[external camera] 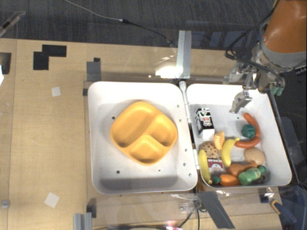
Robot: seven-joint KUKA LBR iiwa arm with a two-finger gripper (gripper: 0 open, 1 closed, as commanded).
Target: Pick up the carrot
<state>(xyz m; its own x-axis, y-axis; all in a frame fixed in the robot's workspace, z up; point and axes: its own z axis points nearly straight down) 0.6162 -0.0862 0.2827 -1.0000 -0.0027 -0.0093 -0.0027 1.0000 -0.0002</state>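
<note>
The carrot [229,179] is a short orange piece with a dark green top. It lies near the front edge of the right bin [225,92], wedged among other toy foods. My gripper [241,99] hangs over the back part of that bin, well behind the carrot and above bare bin floor. Nothing shows in it. The grey arm with its orange band enters from the top right corner.
Around the carrot lie bananas [227,150], a cookie [208,148], a green vegetable [248,176], a tan potato [254,155], a curved red-orange pepper [253,128] and a small milk carton [205,118]. The left bin [103,176] holds a yellow divided plate [143,132].
</note>
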